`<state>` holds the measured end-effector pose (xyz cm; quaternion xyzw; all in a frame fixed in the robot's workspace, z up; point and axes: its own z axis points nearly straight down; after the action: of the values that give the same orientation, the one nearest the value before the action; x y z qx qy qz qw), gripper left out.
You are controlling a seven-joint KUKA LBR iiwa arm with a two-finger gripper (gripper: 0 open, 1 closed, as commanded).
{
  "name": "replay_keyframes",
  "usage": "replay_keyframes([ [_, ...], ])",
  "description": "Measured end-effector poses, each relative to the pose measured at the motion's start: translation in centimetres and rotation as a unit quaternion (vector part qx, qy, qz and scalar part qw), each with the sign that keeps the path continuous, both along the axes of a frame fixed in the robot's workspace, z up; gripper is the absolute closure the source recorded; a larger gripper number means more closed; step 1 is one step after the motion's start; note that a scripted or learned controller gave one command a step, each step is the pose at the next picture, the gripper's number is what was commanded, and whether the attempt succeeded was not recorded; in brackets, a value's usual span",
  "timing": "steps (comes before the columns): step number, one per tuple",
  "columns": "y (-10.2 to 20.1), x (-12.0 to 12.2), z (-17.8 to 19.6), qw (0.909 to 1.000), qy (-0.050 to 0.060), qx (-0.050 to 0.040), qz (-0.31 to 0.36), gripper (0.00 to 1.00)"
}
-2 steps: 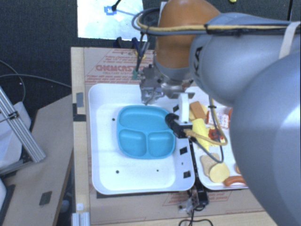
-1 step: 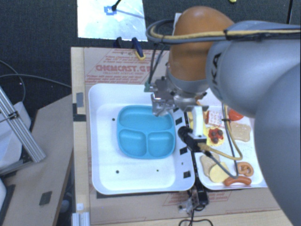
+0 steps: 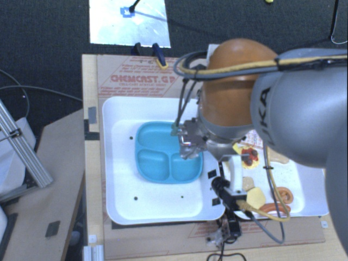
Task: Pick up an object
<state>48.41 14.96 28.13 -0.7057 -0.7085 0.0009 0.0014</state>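
Claw [image 3: 187, 140] low over the left bin [image 3: 117, 162], at the right rear corner of the blue divided plate [image 3: 163, 159]; metal wrist parts visible, finger gap hidden under the orange band and grey arm [image 3: 293, 107], so cannot tell whether wide or narrow, nothing seen gripped. Probably lined up on the plate rim, the only graspable thing on that side. One blue plate, three compartments, lying flat just left of and below the claw, likely touching or nearly so. To the right of the claw, right bin [image 3: 293, 200] with small toy food: one yellow piece [image 3: 255, 198], one orange-red ring-shaped piece [image 3: 283, 194], one printed card with red blobs [image 3: 249, 155]; more may hide under the arm. Two bins side by side on cardboard [image 3: 136, 78] on the desk. Pick judged not yet done.
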Motion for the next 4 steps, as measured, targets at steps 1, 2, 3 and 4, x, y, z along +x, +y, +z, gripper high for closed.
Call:
replay_keyframes([
  [1,-3.3,2.7,-19.4,1.0000,-0.002,-0.0015,-0.004,1.00],
  [2,-3.7,5.0,-19.3,1.0000,-0.004,0.0016,-0.002,1.00],
  [3,-7.1,14.2,-8.9,0.9999,-0.011,-0.0008,-0.001,1.00],
  [4,-1.9,11.2,-8.0,1.0000,-0.002,0.0009,0.002,1.00],
])
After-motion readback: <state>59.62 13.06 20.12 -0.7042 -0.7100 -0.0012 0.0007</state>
